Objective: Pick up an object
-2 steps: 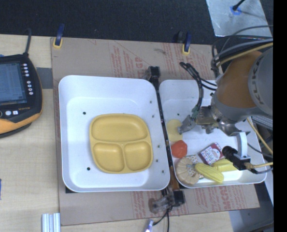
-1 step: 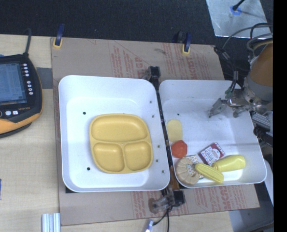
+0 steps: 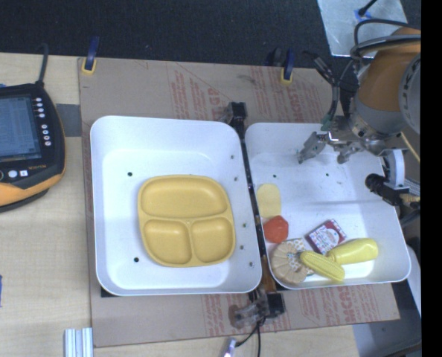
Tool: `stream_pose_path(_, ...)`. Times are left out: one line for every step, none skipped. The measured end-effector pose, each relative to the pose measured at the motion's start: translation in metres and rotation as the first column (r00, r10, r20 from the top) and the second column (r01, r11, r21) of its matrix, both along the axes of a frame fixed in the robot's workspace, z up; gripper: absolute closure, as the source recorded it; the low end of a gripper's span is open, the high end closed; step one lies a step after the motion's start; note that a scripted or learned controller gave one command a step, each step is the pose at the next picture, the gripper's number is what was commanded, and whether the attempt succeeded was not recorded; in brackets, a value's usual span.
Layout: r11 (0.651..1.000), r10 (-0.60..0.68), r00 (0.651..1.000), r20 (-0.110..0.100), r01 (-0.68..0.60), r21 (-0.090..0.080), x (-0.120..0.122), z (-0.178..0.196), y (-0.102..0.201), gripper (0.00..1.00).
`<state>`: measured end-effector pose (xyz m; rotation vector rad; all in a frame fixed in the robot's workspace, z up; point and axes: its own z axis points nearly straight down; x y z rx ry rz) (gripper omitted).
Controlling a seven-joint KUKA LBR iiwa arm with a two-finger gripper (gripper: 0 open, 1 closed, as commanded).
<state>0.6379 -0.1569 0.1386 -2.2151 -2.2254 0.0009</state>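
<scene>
Over the right bin, near its far edge, the end effector can be seen with fingers spread and nothing between them. Everything worth picking is piled at the near side of that bin: a pale yellow piece, a red piece, a round cookie-like thing, a corn cob, a banana and a small red packet. So the end effector is kept well apart from all of them.

What could go wrong, probably: the items are crowded and touching, so two could be nudged at once or one pushed against the wall and missed. The flat ones might just be slid along.

A yellow divided tray is held by the left bin. Both bins are set on brown cardboard over a light wood worktop, with a handheld pendant laid at far left and dark flooring beyond.
</scene>
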Motion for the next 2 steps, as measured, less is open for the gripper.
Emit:
stream_pose_path(1.000, 0.000, 1.000, -0.005, 0.000, -0.001, -0.093, -0.048, 0.036, 0.00)
stream_pose_path(1.000, 0.000, 1.000, 0.000, 0.000, -0.001, 0.015, -0.046, 0.022, 0.00)
